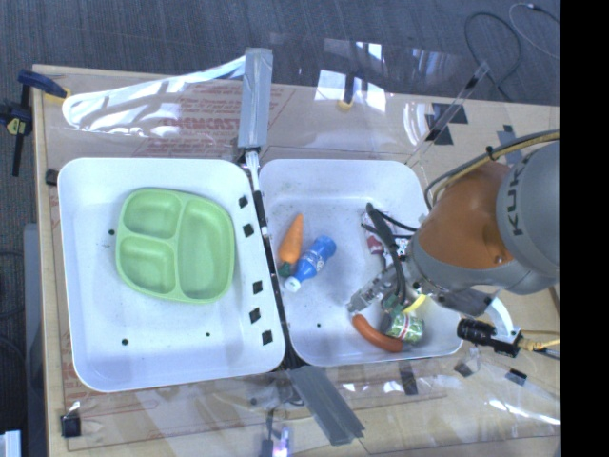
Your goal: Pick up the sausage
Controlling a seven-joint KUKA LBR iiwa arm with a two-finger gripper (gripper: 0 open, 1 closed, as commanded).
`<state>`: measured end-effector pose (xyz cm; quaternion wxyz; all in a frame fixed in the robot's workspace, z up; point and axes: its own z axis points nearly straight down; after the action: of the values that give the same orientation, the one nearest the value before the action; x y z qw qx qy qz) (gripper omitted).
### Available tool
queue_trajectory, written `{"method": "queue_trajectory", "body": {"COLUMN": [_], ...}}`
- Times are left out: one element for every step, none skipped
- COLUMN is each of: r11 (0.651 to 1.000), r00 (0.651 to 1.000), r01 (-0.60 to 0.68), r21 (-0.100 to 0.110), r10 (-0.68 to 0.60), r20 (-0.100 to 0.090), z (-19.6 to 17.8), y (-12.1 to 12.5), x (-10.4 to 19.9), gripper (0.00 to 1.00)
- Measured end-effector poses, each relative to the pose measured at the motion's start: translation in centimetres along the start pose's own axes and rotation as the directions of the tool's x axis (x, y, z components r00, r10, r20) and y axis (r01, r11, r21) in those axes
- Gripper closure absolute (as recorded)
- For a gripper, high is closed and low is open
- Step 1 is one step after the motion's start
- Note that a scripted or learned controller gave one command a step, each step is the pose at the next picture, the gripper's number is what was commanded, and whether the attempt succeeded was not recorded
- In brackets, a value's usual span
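Observation:
The sausage (375, 334) is a short reddish-brown link lying near the front wall of the right bin (333, 174). A small green-labelled can (406, 327) touches its right end. My gripper (378, 293) hangs just above and slightly behind the sausage, reaching in from the grey and orange arm (476, 241) on the right. Its metal tip is partly masked by cables and the wrist. Nothing visibly sits in its grasp.
An orange carrot (291, 239) and a blue bottle (310, 261) lie at the left side of the right bin. A green divided plate (176, 246) rests in the left bin (86, 350). Black cables (381, 225) trail behind the gripper.

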<state>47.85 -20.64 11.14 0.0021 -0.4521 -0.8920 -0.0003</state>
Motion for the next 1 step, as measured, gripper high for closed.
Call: {"method": "queue_trajectory", "body": {"r11": [1.000], "r00": [1.000], "r01": [0.001], "r21": [0.000], "r10": [-0.001], "r20": [0.000], "z": [0.00], "y": [0.00], "x": [0.00], "gripper": [0.00]}}
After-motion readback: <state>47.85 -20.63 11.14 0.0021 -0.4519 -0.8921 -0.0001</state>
